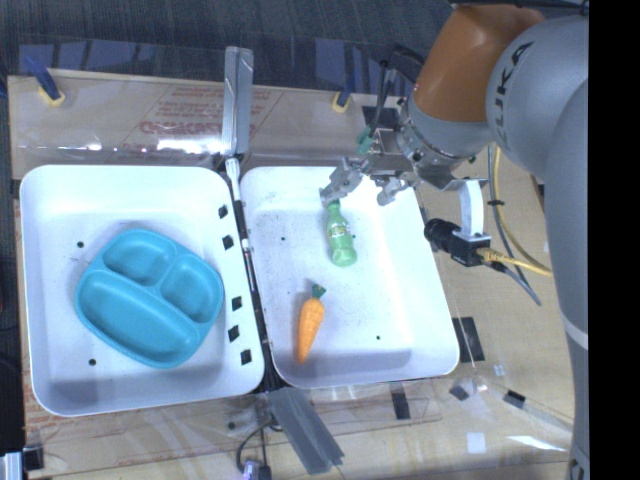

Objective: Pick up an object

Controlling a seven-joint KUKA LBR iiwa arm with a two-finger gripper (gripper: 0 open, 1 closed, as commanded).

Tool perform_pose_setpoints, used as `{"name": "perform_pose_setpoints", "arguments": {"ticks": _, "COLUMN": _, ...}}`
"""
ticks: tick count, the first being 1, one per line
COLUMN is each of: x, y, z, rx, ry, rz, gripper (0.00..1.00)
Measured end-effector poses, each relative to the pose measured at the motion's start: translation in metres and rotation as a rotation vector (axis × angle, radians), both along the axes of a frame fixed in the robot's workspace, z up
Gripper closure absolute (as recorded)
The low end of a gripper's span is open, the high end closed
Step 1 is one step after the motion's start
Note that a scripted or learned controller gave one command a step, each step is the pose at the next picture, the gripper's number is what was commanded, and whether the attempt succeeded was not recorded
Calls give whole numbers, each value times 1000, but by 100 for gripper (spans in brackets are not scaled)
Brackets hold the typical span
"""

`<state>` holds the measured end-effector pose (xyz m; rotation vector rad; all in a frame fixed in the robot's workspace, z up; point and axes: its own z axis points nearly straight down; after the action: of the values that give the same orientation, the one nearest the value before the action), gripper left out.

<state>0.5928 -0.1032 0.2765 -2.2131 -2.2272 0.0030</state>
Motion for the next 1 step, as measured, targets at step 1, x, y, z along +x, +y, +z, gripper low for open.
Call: {"name": "perform_pose_setpoints", "arguments": {"ticks": 1, "x": 10, "y": -44, "z": -121, "rx": 0, "ry": 3, "rz": 0, "gripper": 0}}
